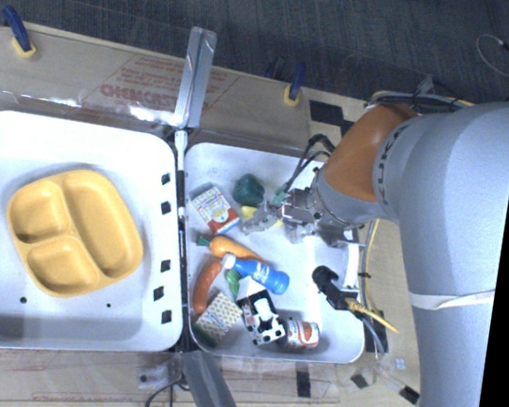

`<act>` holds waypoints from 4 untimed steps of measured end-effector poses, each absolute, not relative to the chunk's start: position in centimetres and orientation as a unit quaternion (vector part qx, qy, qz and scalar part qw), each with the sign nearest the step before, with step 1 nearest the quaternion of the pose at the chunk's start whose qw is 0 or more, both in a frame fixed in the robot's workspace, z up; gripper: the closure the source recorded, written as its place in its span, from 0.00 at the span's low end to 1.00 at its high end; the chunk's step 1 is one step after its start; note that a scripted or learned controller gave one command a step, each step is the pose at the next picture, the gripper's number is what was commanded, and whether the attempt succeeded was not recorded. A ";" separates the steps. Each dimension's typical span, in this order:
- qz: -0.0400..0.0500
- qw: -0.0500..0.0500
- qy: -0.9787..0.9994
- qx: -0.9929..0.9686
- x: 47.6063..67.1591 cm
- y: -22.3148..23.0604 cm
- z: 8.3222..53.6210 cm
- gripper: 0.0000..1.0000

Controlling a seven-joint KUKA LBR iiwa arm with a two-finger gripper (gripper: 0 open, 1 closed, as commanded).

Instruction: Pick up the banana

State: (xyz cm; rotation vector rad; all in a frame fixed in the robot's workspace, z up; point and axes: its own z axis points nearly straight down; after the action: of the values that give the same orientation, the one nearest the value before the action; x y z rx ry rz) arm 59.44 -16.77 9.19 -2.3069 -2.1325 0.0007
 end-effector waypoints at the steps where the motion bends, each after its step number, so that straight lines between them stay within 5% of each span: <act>1: 0.001 0.002 -0.701 -0.713 65.3 -18.9 9.2 0.00; 2: 0.001 0.002 -0.740 -0.673 65.7 -15.1 9.2 0.00; 3: 0.001 0.002 -0.741 -0.671 65.7 -15.1 10.3 1.00; 4: 0.001 0.002 -0.741 -0.671 65.7 -15.0 10.2 0.00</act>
State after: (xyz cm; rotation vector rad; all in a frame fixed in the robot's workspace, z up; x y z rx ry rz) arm 65.73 -15.03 10.24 -2.1052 -2.3254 0.0037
